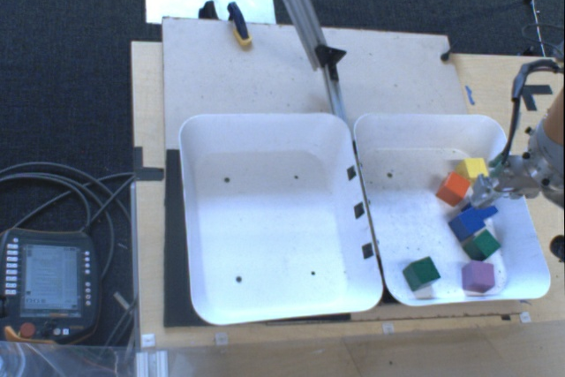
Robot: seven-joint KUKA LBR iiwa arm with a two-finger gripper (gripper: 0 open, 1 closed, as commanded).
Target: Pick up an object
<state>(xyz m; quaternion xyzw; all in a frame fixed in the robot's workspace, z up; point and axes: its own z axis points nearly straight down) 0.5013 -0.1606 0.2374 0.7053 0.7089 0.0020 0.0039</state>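
we see the end effector (491, 186) low in the right bin (397, 132), among the blocks beside the blue block (470, 220); whether it grips anything we cannot tell. nothing looks lifted yet, so we judge the pick itself remains.

You will find no legible text, label, brand, number or sign in this camera view. The teach pendant (48, 282) at lower left has a lit screen and a column of buttons, but its characters are too small and blurred for you to read. The blue mark (470, 94) on the bench (388, 66) near the right bin (424, 137) is too small to make out as any letter or sign.
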